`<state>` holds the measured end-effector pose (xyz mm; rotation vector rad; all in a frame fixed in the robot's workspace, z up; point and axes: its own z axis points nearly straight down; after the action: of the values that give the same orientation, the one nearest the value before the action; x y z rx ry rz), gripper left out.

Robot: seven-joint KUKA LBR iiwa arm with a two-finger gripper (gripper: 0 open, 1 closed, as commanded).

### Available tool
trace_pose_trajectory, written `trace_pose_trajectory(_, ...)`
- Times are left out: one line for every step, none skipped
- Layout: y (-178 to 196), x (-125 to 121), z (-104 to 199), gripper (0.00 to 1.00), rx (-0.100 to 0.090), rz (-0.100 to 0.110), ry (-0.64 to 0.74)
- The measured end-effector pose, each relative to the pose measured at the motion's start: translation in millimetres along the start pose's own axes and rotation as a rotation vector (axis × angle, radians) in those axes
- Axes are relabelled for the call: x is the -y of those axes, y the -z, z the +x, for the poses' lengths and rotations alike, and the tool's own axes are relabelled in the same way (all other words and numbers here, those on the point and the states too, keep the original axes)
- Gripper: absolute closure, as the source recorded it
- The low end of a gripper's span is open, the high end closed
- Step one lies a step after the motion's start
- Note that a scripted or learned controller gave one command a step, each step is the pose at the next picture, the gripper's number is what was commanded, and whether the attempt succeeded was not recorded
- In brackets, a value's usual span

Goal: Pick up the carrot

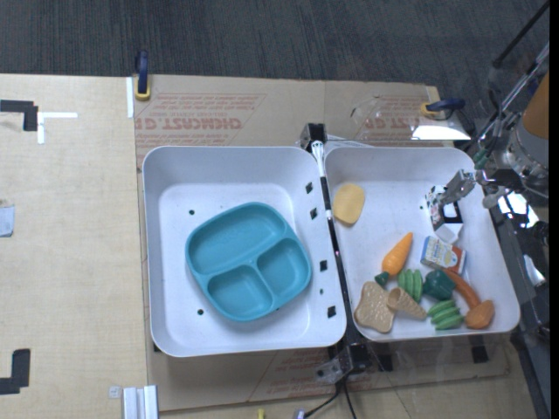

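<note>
L bin [166,234] holds a teal divided plate [249,261]. R bin [367,160]: carrot [397,253] lies mid-bin, tilted, w/ toy foods just below it. Tool [447,201] near R rim, above the carrot, apart from it; can't tell its state.

A cardboard-covered bench [201,112] bears two white bins. The left bin [166,260] touches the right bin [489,260].

Dark grey carpet floor [262,16] lies beyond the pale wooden bench [61,234].
</note>
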<state>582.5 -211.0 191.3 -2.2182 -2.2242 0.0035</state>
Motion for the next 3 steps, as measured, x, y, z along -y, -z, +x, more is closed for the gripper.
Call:
trace_pose_trajectory(-96.0, 10.2, 63.0, 0.0, 0.0, -0.002, 0.192)
trace_pose_trajectory(-86.1, 8.9, 61.7, 1.0, 0.002, -0.005, 0.189)
trace_pose_trajectory(-86.1, 8.9, 61.7, 0.0, 0.002, -0.005, 0.188)
